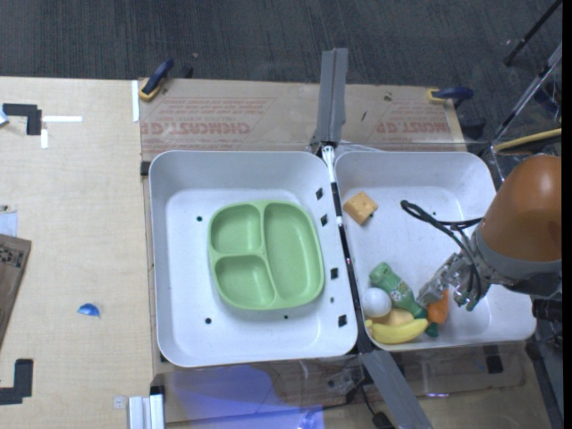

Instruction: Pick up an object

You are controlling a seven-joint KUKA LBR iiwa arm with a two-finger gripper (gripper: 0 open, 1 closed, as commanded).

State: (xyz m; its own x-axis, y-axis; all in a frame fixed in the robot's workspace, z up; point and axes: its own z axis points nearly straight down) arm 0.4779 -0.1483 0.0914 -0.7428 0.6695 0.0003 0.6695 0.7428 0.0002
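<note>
Hovering low in the right bin (pixel 465 172), the gripper (pixel 450 286) sits just above the orange carrot-like toy (pixel 437 311) — grip state unreadable — with the banana (pixel 398 331) lying lengthwise beyond, leftward.

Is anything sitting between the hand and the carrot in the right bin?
Nothing visible. The hand hangs right beside the carrot, no item between them. The banana and green packet crowd the carrot's far side.

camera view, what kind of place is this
Probably a robot grasping test bench in a lab: two white bins clamped to a board, toy food like a banana, a green divided tray, and the arm's gripper reaching in.
</note>
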